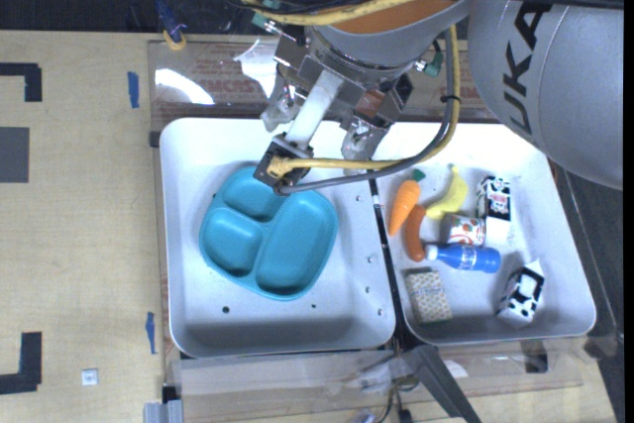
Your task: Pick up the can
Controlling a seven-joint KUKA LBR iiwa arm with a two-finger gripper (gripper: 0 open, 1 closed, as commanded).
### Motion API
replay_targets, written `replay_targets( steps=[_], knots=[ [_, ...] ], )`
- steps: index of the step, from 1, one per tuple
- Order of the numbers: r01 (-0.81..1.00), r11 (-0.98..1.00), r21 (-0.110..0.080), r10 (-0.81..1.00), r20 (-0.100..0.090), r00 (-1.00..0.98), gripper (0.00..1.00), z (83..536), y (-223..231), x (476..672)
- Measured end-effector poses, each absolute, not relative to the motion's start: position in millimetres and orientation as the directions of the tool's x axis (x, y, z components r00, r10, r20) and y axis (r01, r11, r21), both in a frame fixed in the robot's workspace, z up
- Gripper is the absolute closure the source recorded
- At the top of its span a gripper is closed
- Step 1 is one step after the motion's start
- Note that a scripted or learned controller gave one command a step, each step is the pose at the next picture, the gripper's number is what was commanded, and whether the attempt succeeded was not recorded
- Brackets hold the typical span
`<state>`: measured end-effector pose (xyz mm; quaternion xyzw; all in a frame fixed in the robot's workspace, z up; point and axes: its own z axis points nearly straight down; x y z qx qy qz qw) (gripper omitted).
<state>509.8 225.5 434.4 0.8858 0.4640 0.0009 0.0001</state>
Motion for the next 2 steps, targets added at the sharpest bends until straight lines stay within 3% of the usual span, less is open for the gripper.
replay_targets(
  steps=[1,2],
  knots=[
    [0.991,-0.131,-0.004,0.991,-0.002,0.131,0.00,434.5,225.3,482.8],
    [0.992,-0.128,-0.003,0.992,-0.002,0.128,1.00,444.4,226.8,483.2]
  ],
)
